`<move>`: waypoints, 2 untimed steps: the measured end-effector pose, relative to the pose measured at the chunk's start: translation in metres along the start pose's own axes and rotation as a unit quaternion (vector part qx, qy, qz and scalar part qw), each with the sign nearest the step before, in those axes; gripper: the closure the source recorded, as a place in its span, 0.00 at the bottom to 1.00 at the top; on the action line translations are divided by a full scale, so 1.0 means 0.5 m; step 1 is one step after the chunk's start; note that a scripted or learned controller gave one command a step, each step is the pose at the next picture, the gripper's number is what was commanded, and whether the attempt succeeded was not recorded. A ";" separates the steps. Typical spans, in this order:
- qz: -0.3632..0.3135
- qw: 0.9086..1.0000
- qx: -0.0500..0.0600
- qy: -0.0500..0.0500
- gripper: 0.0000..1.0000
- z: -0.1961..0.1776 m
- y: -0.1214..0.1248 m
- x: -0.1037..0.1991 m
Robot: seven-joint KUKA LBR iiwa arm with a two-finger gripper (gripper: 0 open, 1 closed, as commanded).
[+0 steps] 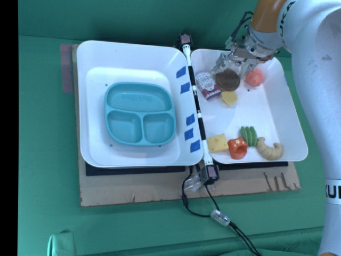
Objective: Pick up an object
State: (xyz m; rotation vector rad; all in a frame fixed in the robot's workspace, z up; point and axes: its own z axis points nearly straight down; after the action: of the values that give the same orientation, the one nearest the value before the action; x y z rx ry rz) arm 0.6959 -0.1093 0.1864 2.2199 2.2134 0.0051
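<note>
Over the far end of the right bin (290,122), the gripper (238,64) hangs low above a round brown patty (228,79), and whether it is apart or together cannot be told from this slant. Just left of the patty lies a small red-and-white packet (207,85), a pale yellow piece (229,97) sits just near of it, and an orange-red tomato (254,78) rests to its right. Along the near edge of that bin lie a cheese wedge (217,142), a red pepper (237,148), green pods (249,135) and a tan croissant (270,150), while the left bin (93,57) holds a teal divided plate (140,114).
</note>
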 end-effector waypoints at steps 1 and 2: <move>0.001 1.000 0.006 -0.004 0.00 0.000 0.007 0.007; 0.002 1.000 0.006 -0.005 0.00 0.000 0.007 0.009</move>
State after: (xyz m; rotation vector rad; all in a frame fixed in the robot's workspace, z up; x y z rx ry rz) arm 0.6996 -0.1047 0.1864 2.2265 2.2094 -0.0186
